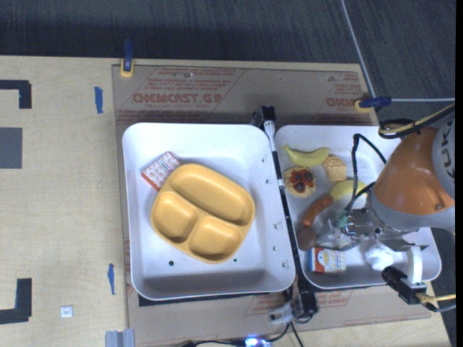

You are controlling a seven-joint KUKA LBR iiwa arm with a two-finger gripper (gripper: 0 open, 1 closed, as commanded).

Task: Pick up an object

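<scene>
Camera view: cardboard (177, 96) reads "CHEMCAST".

The grey arm (423, 194), orange-banded above the wrist, reaches in over the right bin (434, 266) and bends downward, its pincer (346, 226) low inside that bin near its middle
</scene>
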